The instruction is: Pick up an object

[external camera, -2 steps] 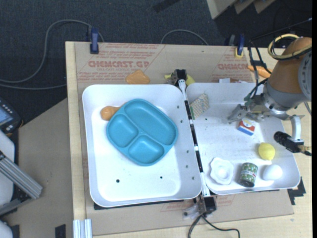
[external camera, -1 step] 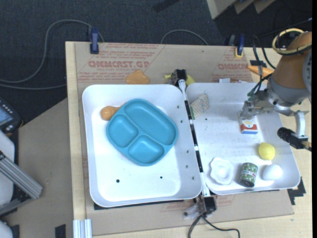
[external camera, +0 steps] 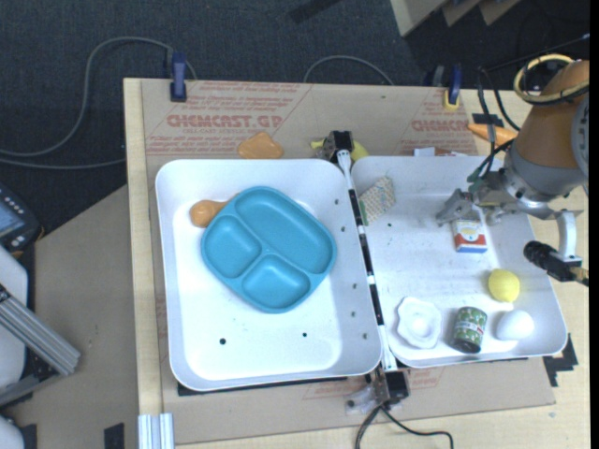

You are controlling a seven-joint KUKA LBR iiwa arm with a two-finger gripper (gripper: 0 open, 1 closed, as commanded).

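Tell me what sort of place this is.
Most likely a robotics lab test bench, not a kitchen. Two shallow white bins sit on a board clamped at the back, cables trail across dark carpet, and the gripper of a robot arm hangs over toy-like items such as a yellow lemon.

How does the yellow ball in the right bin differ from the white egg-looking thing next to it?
The yellow ball is bright yellow and round; the white egg is white and slightly elongated. The ball sits farther from the bin's near rim; the egg lies close to it, beside the green can. Both are small, smooth and in the right bin.
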